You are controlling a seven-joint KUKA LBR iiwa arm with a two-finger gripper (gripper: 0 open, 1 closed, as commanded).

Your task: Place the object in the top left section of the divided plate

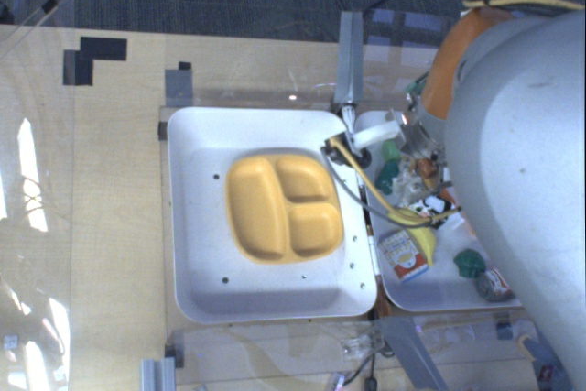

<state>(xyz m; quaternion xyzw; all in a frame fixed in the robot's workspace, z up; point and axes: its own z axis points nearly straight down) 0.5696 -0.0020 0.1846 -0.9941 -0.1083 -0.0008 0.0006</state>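
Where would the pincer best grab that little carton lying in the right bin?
Probably across the small carton's two long sides, coming straight down from above. It seems to lie flat on the right bin's floor with its broad face up. The banana crowds its upper right corner, so gripping nearer the lower end looks safer.

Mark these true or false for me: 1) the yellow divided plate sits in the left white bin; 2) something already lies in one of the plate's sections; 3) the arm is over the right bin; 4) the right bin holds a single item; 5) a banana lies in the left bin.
1. True: the yellow three-section plastic plate lies in the left shallow white bin.
2. False: all its sections look bare.
3. True: the grey arm with the orange band hangs over the right white bin.
4. False: it holds a jumble, including a small printed carton and a dark green lump.
5. False: the yellow banana lies in the right bin.
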